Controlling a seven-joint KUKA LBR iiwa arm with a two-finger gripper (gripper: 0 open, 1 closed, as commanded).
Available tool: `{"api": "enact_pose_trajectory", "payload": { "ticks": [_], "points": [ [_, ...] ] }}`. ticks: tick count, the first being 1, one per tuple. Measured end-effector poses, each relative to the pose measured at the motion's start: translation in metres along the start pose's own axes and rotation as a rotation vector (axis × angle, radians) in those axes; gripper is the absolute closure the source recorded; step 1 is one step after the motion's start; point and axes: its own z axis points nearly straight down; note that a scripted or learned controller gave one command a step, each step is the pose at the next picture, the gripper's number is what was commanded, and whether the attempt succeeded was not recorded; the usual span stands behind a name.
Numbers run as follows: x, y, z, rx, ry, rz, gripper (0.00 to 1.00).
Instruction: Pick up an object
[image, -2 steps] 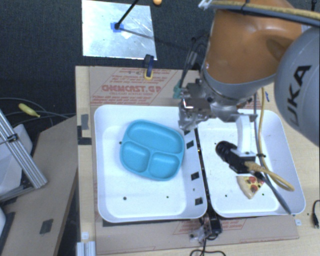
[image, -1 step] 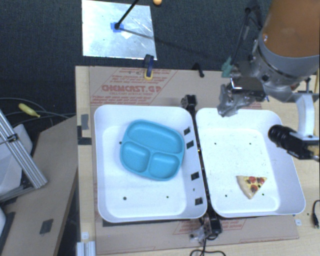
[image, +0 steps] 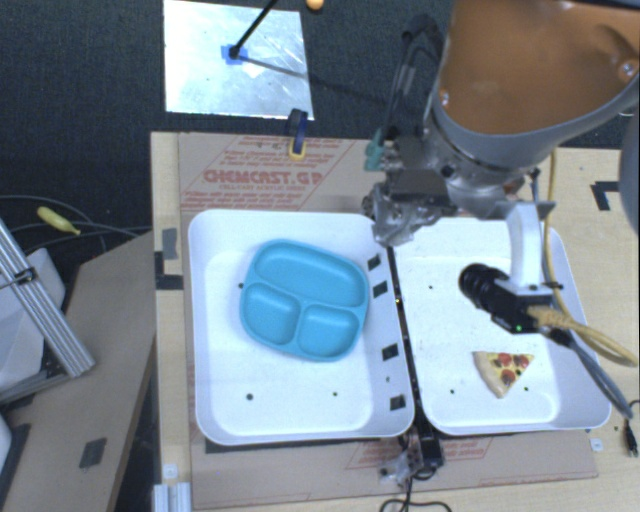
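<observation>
A blue three-compartment plate (image: 303, 300) lies flat in the middle of the left bin (image: 215, 400). A small toy pizza slice (image: 503, 371) lies in the near part of the right bin (image: 450, 410), its tip pointing toward the front. My gripper (image: 397, 222) hangs over the far end of the divider between the two bins, beyond the plate's right corner and well away from the pizza slice. The big grey and orange wrist (image: 520, 80) sits above it.
A black cylinder (image: 492, 292) on a white bracket, with yellow cables running right, hangs over the right bin just beyond the pizza slice. Black clips (image: 388, 352) line the divider. A cardboard sheet (image: 260, 170) lies under the bins.
</observation>
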Motion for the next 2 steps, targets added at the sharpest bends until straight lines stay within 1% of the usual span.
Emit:
{"api": "enact_pose_trajectory", "payload": {
  "ticks": [1, 2],
  "points": [
    [-0.021, -0.001, 0.123, 0.011, -0.005, 0.012, 1.00],
    [-0.001, 0.001, 0.008, -0.013, 0.003, 0.003, 1.00]
  ]
}}
